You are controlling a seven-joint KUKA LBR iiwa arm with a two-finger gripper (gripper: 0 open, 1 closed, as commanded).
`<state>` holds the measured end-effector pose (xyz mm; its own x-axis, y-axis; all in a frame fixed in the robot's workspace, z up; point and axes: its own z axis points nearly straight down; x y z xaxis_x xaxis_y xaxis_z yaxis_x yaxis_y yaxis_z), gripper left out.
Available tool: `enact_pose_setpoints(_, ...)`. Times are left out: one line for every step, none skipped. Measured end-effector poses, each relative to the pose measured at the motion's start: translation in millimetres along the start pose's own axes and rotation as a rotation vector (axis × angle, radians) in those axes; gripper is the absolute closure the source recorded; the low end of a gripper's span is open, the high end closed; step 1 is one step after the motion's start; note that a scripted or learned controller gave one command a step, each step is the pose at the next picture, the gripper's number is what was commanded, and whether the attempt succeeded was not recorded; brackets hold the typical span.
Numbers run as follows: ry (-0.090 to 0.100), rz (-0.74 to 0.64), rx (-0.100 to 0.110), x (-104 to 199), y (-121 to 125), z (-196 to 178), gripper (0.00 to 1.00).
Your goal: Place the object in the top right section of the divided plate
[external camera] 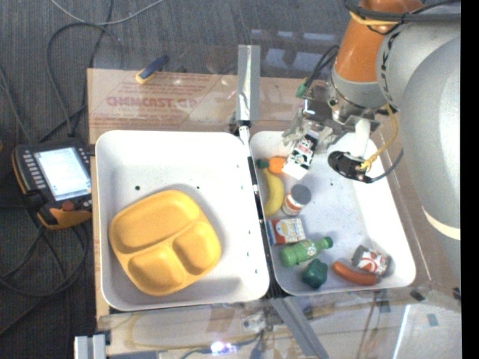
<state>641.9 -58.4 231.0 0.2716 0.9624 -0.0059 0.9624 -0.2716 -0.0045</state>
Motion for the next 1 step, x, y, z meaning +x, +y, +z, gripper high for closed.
enact_pose_setpoints(0.002, -0.165, 0.0, 85.7, -83.2, 9.5, 1.0)
